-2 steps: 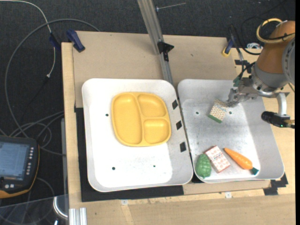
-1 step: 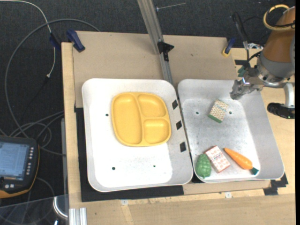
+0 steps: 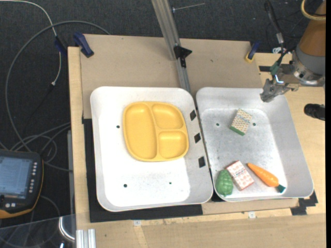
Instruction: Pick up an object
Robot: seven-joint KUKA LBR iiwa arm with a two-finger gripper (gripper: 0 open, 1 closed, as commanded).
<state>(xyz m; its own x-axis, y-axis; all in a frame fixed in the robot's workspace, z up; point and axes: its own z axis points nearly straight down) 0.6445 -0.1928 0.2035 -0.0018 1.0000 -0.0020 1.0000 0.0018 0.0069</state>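
Toys crowd the near edge of my right bin (image 3: pixel 289 138): a green one (image 3: pixel 224 183), a small box (image 3: pixel 240 175), a carrot (image 3: pixel 264 175). A sponge (image 3: pixel 241 122) lies beyond. My gripper (image 3: pixel 270 92) hovers at two o'clock, finger state unreadable. I judge this the approach; next comes descending over one.

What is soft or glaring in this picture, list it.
Camera view: even overhead light with faint shadows; mild glare on the white rim of the right bin; the gripper looks slightly blurred at the bin's far right corner; the carrot and yellow tray are reasonably sharp.
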